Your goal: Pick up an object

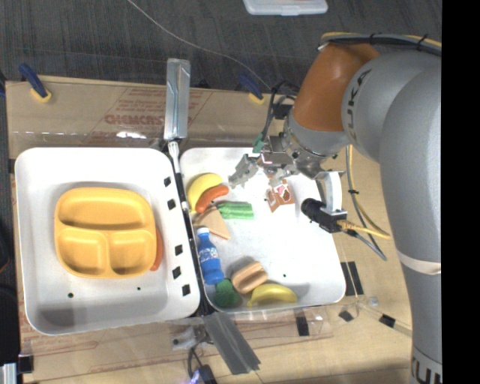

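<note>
Two shallow white bins (97,315) side by side on a cardboard-covered bench (97,105), blue clamps (34,82) at the cardboard's back edge, possibly a clear plastic lid (285,6) beyond, thin cable (187,41) across dark floor.

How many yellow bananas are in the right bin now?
2: one banana at the bin's far left corner, another banana at the near edge beside the hot dog. Others may hide under the arm.

Dark grey carpet (90,30) behind bench; brown cardboard sheet (97,105) under bins; pale wooden benchtop (112,360) below.
</note>
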`<state>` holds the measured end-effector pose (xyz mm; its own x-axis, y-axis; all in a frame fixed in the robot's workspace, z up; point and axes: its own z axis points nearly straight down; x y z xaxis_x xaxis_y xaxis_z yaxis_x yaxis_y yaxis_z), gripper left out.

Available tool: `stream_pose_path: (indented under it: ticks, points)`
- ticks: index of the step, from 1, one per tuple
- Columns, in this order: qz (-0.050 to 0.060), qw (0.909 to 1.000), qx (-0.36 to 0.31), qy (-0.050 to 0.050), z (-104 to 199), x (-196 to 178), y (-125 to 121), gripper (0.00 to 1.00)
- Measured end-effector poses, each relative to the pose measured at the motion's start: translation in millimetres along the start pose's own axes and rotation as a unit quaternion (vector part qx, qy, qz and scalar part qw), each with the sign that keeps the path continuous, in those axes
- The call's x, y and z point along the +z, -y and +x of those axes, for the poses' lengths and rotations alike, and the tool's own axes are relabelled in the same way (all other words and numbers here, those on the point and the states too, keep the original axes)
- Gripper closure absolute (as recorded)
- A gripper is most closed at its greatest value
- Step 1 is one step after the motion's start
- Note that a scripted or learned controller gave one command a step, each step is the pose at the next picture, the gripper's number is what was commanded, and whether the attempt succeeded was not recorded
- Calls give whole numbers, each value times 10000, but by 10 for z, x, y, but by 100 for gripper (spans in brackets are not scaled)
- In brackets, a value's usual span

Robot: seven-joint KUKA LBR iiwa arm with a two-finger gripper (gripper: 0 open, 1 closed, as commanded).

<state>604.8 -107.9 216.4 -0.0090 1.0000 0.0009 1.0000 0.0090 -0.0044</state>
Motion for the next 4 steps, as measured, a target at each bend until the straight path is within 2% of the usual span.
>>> stream_pose_path:
  ticks: [1,2,3,4]
  points:
    - [-56,9961,-879,13,-24,1106,113,0]
    - [-66,9959,-902,21,-27,992,102,100]
    - [-73,9999,101,6,261,-682,21,100]
    - [-15,9999,102,5,262,-622,39,0]
